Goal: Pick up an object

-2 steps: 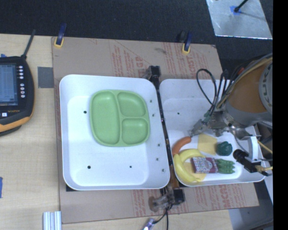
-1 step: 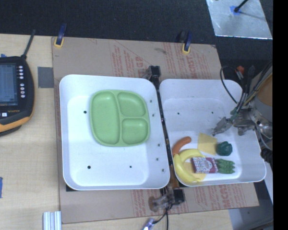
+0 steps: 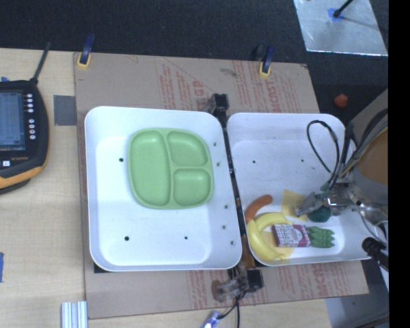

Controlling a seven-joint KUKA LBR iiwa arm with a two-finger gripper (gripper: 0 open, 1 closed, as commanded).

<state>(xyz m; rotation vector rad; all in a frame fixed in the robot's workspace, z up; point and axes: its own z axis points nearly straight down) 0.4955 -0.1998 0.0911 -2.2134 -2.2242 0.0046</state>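
From the overhead camera view, two shallow white bins are seen side by side on the surface. The left bin [image 3: 109,244] is occupied by a pale green divided plate [image 3: 170,167], laid flat near its middle. In the right bin [image 3: 273,139], the objects are gathered along the near edge: a yellow banana [image 3: 261,241] curved at the near left corner, an orange sausage-like piece [image 3: 259,206] just beyond it, a dark red packet [image 3: 291,236] touching the banana's inner side, and a green knobbly toy [image 3: 322,237] beside the packet. A yellow scrap [image 3: 292,198] is seen further back. The gripper [image 3: 314,204] is lowered into the right bin from the right, over a dark teal object [image 3: 320,215]. Whether the fingers are released or clenched cannot be told.
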